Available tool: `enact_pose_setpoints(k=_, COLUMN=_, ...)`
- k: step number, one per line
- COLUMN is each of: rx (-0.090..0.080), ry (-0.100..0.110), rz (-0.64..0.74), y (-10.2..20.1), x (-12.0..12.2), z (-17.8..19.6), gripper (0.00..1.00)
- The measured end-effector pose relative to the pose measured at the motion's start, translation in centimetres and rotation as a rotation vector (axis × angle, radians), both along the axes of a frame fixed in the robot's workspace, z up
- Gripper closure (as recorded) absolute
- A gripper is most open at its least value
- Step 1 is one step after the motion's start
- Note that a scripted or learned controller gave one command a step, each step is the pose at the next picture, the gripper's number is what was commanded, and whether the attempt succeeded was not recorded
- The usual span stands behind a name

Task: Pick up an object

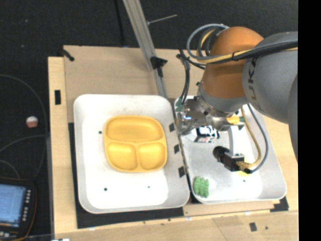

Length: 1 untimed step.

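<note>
Green knobbly object [201, 185] — right bin's [261, 185] near-left corner.

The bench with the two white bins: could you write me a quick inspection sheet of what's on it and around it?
Surface: wooden bench bearing a left bin and a right bin, side by side.
Job's things: yellow divided tray in the left bin; small green object near the right bin's front left corner.
Clutter: nothing seen.
End effector: low over the right bin's back part, hidden under the arm.
Cables: hoses looping at the wrist; thin cables on the floor at left.
Surroundings: dark floor, slanted metal pole, lit screen.
</note>
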State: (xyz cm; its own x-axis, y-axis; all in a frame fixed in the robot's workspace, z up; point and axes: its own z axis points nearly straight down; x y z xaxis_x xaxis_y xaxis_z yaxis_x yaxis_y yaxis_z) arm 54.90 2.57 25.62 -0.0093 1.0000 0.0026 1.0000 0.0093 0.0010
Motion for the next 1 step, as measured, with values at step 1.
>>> enact_pose_setpoints(k=1, rx=-0.001, ry=0.001, rz=-0.001, y=5.78, x=-1.25, z=-1.14, gripper=1.0)
